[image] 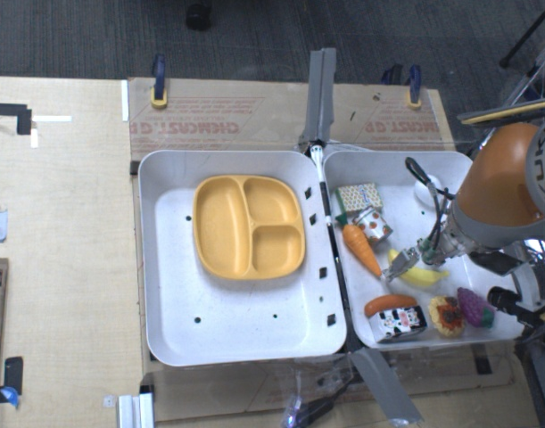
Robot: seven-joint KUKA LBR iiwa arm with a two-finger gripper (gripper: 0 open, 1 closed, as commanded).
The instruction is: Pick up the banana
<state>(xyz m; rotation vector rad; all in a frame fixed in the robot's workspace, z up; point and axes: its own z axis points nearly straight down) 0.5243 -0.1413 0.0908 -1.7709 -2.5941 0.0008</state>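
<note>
The banana (425, 276) is yellow and lies in the right bin (388, 163), right of the middle, with a bit of yellow also showing at its left end. My gripper (409, 261) reaches in from the right and hangs low right over the banana's left part, at or just above it. The arm's orange band (504, 185) rises behind it and hides the bin's right side.
A carrot (361, 250) lies just left of the gripper, with a checkered packet (359, 196) and a red-and-white item (372, 226) above it. A sausage (390, 304), a black-and-white box (401, 321) and purple grapes (474, 308) lie in front. The left bin (165, 266) bears a yellow divided plate (250, 226).
</note>
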